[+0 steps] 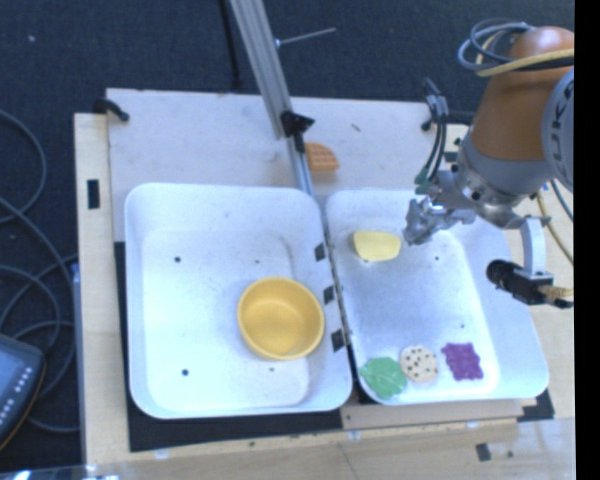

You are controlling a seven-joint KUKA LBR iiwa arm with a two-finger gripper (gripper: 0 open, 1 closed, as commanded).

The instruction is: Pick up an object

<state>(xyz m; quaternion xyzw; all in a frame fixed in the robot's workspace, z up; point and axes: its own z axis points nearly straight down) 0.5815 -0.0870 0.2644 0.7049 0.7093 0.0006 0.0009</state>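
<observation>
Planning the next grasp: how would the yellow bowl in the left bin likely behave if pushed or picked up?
The yellow bowl looks like rigid, thin plastic, so probably light. It sits upright on a wide base, so a push would likely slide it rather than tip it. Its smooth, round rim may slip from the gripper.

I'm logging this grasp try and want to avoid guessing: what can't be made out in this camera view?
- The hand: too small and dark against the wrist to tell its state, or whether it touches the yellow piece.
- Orange object behind the bins: partly hidden by the slanted metal rail.
- Green, spotted and purple items: too small to identify.
- Arm: cut off at the right.
</observation>
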